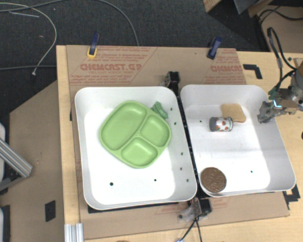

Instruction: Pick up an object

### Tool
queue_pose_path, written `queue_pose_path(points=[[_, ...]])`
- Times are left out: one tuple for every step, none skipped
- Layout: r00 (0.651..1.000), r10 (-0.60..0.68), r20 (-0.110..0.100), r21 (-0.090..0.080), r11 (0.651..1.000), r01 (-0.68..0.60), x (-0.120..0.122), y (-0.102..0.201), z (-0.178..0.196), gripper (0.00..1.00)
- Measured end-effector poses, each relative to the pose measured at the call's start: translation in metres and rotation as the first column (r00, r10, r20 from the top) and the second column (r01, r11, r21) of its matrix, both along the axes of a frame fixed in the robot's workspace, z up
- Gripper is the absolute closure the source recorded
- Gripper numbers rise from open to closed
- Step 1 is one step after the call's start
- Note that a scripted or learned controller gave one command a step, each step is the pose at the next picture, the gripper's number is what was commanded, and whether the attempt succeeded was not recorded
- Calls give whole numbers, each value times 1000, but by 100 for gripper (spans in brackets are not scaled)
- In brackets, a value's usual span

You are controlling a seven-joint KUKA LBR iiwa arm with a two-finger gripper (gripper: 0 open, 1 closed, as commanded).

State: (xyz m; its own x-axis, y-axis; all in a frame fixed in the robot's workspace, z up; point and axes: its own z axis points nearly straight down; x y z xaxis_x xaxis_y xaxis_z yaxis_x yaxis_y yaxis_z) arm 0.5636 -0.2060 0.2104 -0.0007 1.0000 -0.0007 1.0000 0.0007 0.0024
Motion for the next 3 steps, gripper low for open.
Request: queue_pose_path(points=[[1000, 5, -5, 4, 1000, -5, -5, 57, -3, 100], [1000, 6, -4, 4, 1000, -6, 2, 108, -9, 100], [1000, 5, -5, 4, 1000, -5, 0, 159, -13, 100]])
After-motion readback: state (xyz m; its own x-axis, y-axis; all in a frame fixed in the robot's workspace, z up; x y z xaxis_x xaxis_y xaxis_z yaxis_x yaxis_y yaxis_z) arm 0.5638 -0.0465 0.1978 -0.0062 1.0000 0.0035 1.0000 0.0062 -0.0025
